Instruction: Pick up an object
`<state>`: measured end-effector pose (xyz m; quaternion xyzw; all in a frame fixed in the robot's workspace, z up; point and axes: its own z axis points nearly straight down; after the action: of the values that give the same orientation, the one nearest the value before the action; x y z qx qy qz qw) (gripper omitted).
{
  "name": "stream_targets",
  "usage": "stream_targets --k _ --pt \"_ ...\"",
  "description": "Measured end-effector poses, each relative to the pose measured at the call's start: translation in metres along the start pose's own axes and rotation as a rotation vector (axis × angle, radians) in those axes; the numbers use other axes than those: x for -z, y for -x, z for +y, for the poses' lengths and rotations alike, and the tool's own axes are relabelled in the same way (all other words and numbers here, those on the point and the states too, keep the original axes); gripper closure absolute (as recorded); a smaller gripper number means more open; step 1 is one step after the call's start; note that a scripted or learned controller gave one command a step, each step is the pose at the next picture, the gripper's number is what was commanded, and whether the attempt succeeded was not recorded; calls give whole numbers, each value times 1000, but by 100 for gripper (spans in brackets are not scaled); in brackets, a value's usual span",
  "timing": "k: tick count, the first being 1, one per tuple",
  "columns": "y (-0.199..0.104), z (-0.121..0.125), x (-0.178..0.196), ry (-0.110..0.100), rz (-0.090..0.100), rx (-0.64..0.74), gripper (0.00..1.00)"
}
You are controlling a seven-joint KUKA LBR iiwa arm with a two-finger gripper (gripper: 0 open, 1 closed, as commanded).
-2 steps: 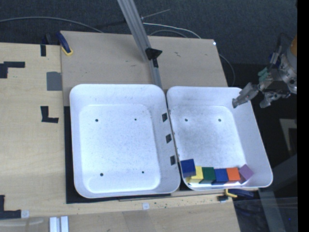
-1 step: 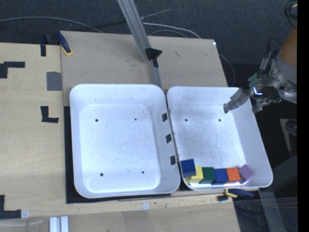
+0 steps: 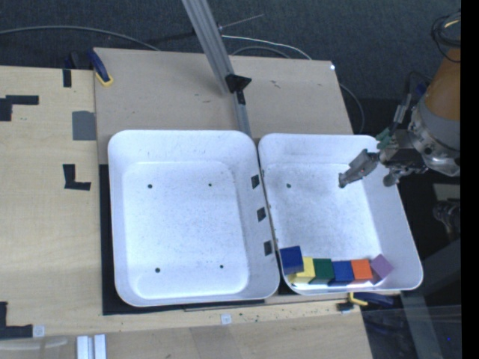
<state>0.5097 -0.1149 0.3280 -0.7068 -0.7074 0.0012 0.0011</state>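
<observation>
The robot arm (image 3: 441, 103) comes in from the right, and its hand (image 3: 368, 169) hangs over the top right part of the right bin (image 3: 322, 152). One dark finger (image 3: 353, 171) points left over the white floor and the other finger (image 3: 393, 176) sits near the bin's right wall, so the hand is spread apart with nothing between the fingers. The blocks are well apart from the hand, all in a row along the bottom wall of the right bin. A blue block (image 3: 290, 258) sits on the left end, touching a yellow block (image 3: 303, 274) just under it. Next come a green block (image 3: 322, 268), another blue block (image 3: 343, 271), an orange block (image 3: 361, 269) and a purple block (image 3: 382, 265) (this one is tilted up against the corner). The left bin (image 3: 183, 215) sits beside the right one on the wooden desk (image 3: 45, 200). A grey metal pole (image 3: 209, 32) leans over the desk above the bins.
</observation>
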Motion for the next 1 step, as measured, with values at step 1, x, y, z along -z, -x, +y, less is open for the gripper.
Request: stream_targets --k 1 --pt "52 19 9 4 -2 -3 0"
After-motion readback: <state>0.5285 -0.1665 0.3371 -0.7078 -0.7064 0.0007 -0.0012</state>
